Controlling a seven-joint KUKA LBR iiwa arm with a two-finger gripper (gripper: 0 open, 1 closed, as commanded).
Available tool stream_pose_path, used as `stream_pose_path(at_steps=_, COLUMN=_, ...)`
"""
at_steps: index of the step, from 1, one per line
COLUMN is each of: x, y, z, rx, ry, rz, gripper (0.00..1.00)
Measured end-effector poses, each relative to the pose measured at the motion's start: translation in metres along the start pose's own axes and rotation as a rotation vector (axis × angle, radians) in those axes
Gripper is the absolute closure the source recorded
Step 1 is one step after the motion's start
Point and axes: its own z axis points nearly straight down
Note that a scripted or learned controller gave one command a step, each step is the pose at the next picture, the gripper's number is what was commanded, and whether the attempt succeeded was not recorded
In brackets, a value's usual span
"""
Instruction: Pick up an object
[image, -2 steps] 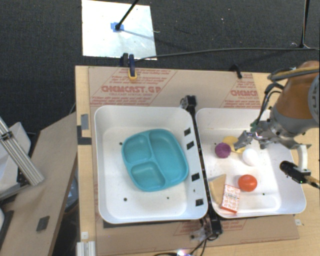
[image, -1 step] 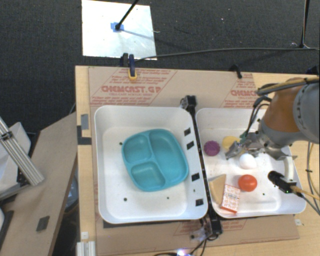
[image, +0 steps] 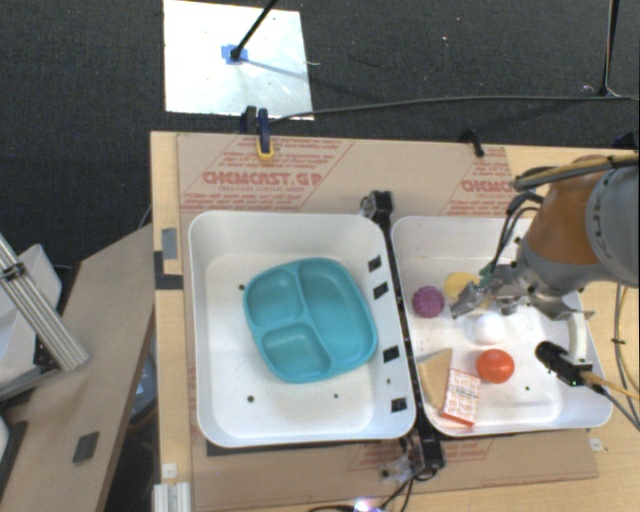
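I cannot tell how my fingers (image: 487, 303) are set; they sit low in the right bin (image: 520, 412), right over a white ball (image: 489, 327) and just beside a yellow object (image: 459, 284). I see nothing lifted, so by my reading the pick is not yet done. A purple ball (image: 428, 301) lies near on the left, a red ball (image: 494, 365) nearer me, next to a tan wedge (image: 434, 372) and a small red-and-white packet (image: 462, 396). The left bin (image: 225, 400) on the counter (image: 300, 165) holds a teal divided plate (image: 309, 318).
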Motion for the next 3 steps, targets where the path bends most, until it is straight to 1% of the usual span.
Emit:
stream_pose_path(at_steps=1, x=0.0, y=0.001, z=-0.011, rx=-0.003, ry=0.0, rz=0.0, gripper=1.0)
stream_pose_path(at_steps=2, x=-0.006, y=0.008, z=-0.058, rx=-0.006, ry=-0.002, rz=-0.003, gripper=1.0)
stream_pose_path(at_steps=3, x=-0.009, y=0.018, z=-0.119, rx=-0.007, ry=-0.002, rz=-0.004, gripper=1.0)
